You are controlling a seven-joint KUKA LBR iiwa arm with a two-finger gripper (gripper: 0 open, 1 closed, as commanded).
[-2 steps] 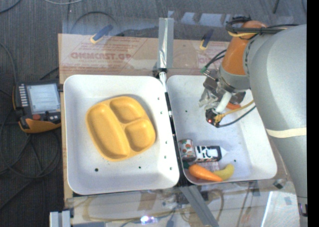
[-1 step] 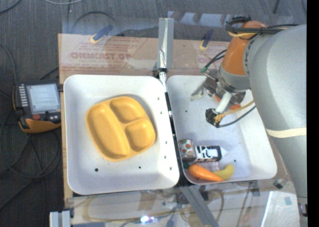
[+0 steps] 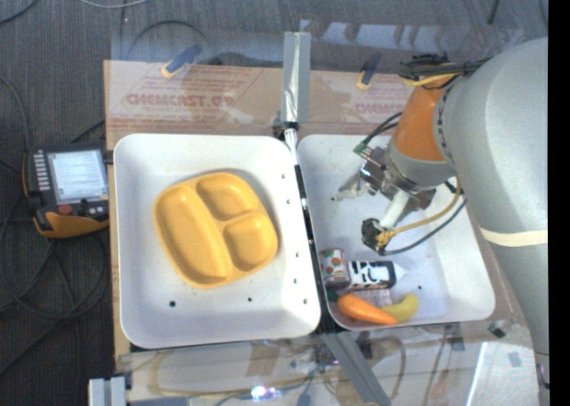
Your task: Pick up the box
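Camera view: my arm reaches in from the right, wrist bent down over the far half of the right bin [image 3: 463,263]. My claw [image 3: 362,180] hangs there; how wide it stands, I cannot tell. The box [image 3: 334,263] lies apart from it, by the bin's left wall near the front.
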